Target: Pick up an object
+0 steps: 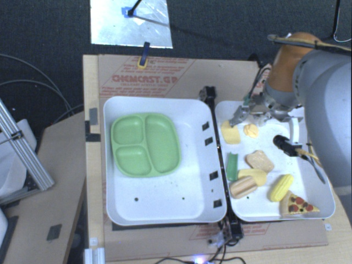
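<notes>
— Yellow block (231, 133) is lying at the right bin's (324, 199) far left, and your gripper (242, 116) is hovering just above it. Approach step, I'd judge.

— Fingers?

— Can't tell how they're standing. You're needing a straight descent next, avoiding the small yellow piece (251, 130) beside it.

Dark carpet (44, 32) lies around the bench (91, 142). On the far floor sits a shiny metal sheet (131, 15). Cables (33, 87) curve at left, near a slanted aluminium rail (25, 147), possibly a frame.
</notes>
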`<state>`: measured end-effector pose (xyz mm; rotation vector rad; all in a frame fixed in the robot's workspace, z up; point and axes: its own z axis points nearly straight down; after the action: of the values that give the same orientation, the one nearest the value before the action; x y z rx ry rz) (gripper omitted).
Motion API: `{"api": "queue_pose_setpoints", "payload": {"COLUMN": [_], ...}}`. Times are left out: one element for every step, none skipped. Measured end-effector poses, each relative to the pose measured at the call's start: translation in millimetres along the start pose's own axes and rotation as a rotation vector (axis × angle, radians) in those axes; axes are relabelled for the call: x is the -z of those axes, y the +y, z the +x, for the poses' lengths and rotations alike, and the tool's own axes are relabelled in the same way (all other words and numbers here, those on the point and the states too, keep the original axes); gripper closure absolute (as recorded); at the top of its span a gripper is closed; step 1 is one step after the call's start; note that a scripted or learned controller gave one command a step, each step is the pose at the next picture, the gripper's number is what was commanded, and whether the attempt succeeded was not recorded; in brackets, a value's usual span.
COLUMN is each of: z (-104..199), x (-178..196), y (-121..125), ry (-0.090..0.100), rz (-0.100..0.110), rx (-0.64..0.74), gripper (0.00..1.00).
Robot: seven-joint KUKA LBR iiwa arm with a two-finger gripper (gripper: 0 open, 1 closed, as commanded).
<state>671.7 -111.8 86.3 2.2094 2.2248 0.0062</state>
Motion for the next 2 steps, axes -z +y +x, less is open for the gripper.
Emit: {"api": "queue_pose_setpoints", "payload": {"z": [0, 3], "x": [11, -1], "y": [-1, -3], "ry": [-0.001, 0.001], "rz": [-0.001, 0.005], "rx": [0.002, -0.001], "gripper": [1.0, 1.0]}}
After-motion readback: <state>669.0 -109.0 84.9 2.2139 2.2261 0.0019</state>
